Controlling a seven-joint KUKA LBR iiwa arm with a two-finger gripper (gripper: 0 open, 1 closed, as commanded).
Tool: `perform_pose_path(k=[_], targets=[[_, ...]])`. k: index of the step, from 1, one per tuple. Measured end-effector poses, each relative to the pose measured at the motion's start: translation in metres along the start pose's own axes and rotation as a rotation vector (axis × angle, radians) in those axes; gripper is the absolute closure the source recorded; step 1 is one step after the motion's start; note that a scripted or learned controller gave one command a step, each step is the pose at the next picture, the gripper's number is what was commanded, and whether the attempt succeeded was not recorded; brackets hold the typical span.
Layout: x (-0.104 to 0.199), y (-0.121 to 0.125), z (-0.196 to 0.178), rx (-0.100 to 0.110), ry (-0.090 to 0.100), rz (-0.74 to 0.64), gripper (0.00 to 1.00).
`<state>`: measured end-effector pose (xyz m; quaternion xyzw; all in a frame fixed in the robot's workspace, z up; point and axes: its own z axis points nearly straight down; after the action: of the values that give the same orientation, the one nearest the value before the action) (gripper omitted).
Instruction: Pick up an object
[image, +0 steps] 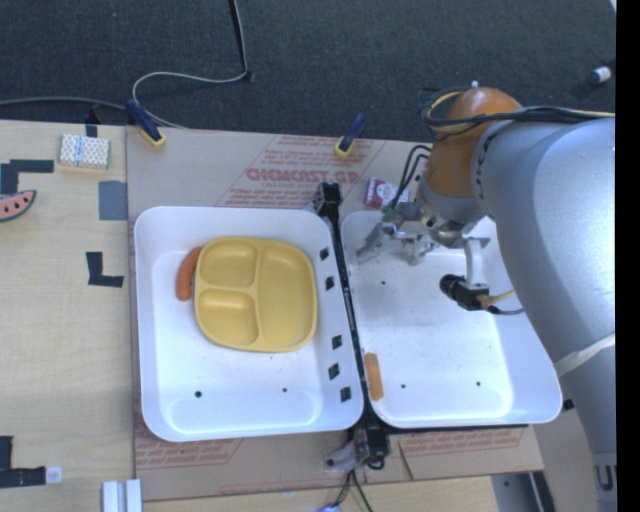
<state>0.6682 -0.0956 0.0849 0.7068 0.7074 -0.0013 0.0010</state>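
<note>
Nearest, at the bench's front edge, a dark clamp fitting (352, 458) with cables, cut off by the frame's bottom; hard to make out in detail. To the right, the grey arm (560, 220), huge and blurred, cut off by the frame's edge and hiding the far right corner of the right bin (450, 400).

Two shallow white bins side by side on printed brown cardboard (230, 180), that in turn on a pale wooden bench (60, 330) marked with black tape.

In the right bin, a small orange piece (372, 375), stubby and rounded, lying against the near left wall by the divider, well apart from the gripper. In the left bin (240, 410), a yellow divided plate (255, 293) with three compartments, lying flat at the bin's middle. Just beside its left edge, touching or tucked slightly under, an orange sausage shape (185, 275); cannot tell which.

Farther in, the gripper (395, 240), hanging over the far left part of the right bin below the orange band (470, 135), nothing seen in its grasp. Too tangled with cables and metal parts to read as open or closed.

Behind the right bin, a small red and white packet (378, 192), partly hidden by the wrist. At the cardboard's far edge, two yellow and blue clips (145, 122). Far left, a patterned block (84, 151) and a watermelon-slice toy (15, 205), cut off. Beyond, dark carpet (330, 50) with a looping cable.
</note>
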Motion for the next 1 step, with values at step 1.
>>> perform_pose_path(k=[1], targets=[[0.0001, 0.0004, -0.0104, -0.001, -0.002, -0.001, 1.00]])
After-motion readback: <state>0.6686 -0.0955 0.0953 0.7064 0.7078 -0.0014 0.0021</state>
